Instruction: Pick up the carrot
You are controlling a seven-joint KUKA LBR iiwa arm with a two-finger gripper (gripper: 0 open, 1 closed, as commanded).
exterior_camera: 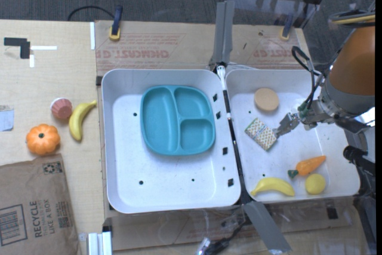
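The carrot lies in the lower right part of the right bin, tilted, with its orange tip pointing to the upper right and its green stem end to the lower left. A yellow lemon sits just below it, close to the carrot's underside. A banana lies to the lower left of the carrot, near the front wall of the bin.

The gripper is positioned in the middle of the right bin, above and to the left of the carrot and apart from it. Its fingers point toward the left of the frame. The view does not resolve whether the fingers are spread or closed, and nothing is visible between them. The fingertips are just beside a green-and-white patterned block, which lies left of centre in the bin. A round tan disc rests in the upper part of the same bin.

The arm enters from the right edge of the frame, with its orange band above the wrist.

The left bin holds a teal divided plate. On the bench at the left of the frame lie a second banana, a small pumpkin and a pinkish cupcake-shaped item.
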